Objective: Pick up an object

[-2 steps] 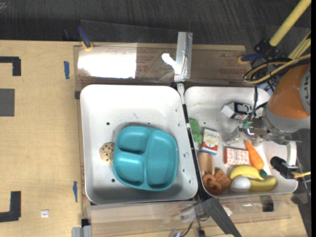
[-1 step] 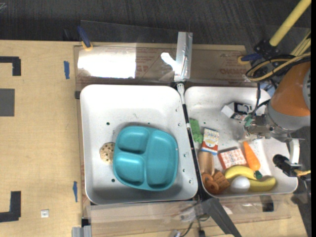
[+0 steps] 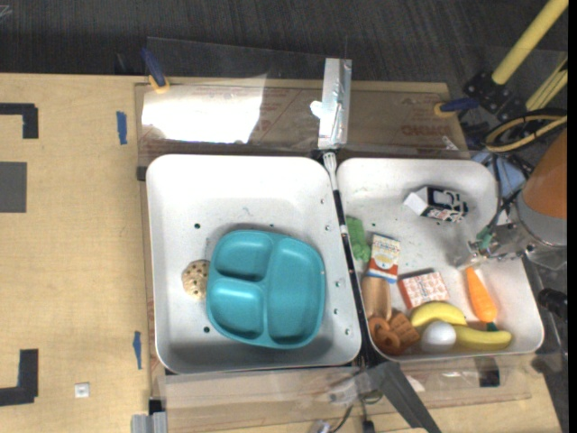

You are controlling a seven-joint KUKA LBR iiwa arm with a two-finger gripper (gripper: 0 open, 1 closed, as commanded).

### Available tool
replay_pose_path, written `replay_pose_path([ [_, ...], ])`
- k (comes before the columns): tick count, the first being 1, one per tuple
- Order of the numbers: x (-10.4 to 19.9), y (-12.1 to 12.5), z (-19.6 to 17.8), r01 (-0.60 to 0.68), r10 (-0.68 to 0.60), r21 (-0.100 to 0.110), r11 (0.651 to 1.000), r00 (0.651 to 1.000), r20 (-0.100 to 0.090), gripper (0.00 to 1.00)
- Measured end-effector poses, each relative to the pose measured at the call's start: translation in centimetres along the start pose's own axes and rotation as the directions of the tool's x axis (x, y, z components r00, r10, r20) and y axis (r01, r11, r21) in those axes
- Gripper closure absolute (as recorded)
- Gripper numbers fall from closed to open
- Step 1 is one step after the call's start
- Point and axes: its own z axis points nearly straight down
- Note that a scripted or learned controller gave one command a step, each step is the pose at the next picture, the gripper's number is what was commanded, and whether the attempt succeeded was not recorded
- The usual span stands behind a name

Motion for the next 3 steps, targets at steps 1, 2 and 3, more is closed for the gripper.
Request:
replay_pose_path([
  [1,0.7,0.2,0.0,0.008,-0.008,0.003,1.000,1.000,-0.011,0.00],
  [2,10.6,-4.3,0.7,-0.099,0.099,-0.004,0.995,0.995,-0.004,0.00],
  [3,6.9,1.5,0.8,0.183,-0.183,-0.004,0.983,0.983,0.001,0.00],
])
